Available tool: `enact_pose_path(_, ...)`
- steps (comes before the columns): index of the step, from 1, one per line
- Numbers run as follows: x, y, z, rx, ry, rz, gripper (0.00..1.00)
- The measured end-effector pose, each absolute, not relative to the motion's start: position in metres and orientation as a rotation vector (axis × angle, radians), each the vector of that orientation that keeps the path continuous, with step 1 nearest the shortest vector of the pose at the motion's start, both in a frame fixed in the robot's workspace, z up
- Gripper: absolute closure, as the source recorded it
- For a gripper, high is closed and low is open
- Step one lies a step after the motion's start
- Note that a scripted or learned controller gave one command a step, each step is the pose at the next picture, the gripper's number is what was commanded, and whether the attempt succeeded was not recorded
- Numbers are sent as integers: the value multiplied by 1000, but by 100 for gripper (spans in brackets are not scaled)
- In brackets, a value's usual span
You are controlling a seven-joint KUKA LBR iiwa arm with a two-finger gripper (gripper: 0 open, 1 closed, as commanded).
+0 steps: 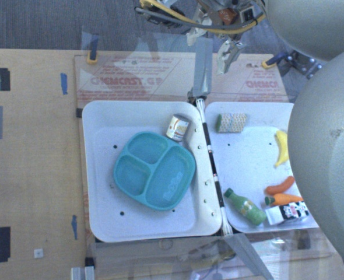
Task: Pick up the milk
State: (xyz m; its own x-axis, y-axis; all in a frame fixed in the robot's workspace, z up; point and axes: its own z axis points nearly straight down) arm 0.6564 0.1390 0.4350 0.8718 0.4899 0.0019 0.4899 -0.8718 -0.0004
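**Milk carton at the lower right, end effector high above the bins**

Wooden counter (32,174) spans the frame, bearing two shallow white bins side by side. At the centre of the frame, the left white bin (96,156) holds a teal plastic plate with three compartments (154,171) and, touching its upper right edge, a small tin can with a cream label (177,128). Over on the right, the right white bin (248,150) holds a green and beige sponge (231,122) near its upper left corner, a yellow banana (282,147), an orange carrot (283,199), a green plastic bottle (245,207) and the small white and black milk carton (287,213), which lies at the lower right, just under the carrot. At the top centre, the end effector (210,42) hangs above the bins' far edge, its two fingers spread apart and gripping nothing.
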Motion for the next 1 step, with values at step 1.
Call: enact_pose_path(1,613,147,309,-2872,-1269,7,0)
